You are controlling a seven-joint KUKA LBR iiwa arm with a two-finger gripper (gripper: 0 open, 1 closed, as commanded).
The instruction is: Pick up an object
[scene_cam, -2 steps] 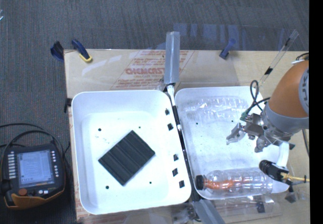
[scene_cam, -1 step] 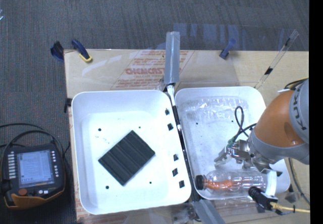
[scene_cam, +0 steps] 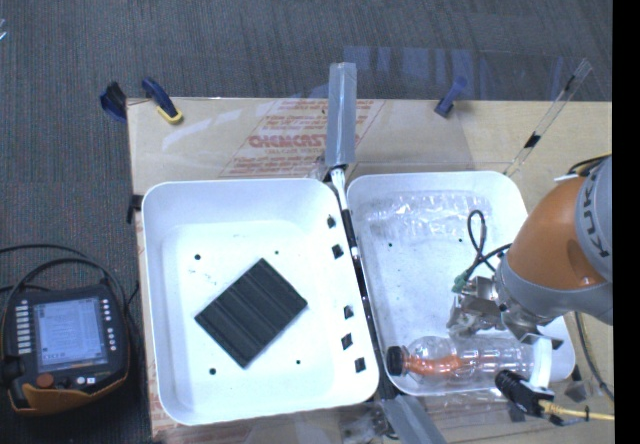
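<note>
I log a teach pendant (scene_cam: 65, 337) on the floor left of the bench, left bin (scene_cam: 165, 222) holding a black ribbed pad (scene_cam: 251, 312), right bin (scene_cam: 500, 187) holding a clear bottle (scene_cam: 455, 360) at its near wall, gripper (scene_cam: 478, 317) just above it, grip state: cannot tell.

Two white bins are showing smooth, slightly glossy plastic: the left bin (scene_cam: 160, 222) and the right bin (scene_cam: 505, 190). A black ribbed pad (scene_cam: 251, 312) is lying matt and grooved, rubbery looking. A clear plastic bottle (scene_cam: 455, 360) is glinting, orange inside it. Crinkled transparent film (scene_cam: 430, 212) is catching light. The bench (scene_cam: 200, 137) is looking like pale bare wood. The arm's orange band (scene_cam: 555, 242) is gleaming smooth above bare metal at the gripper (scene_cam: 478, 317).
</note>
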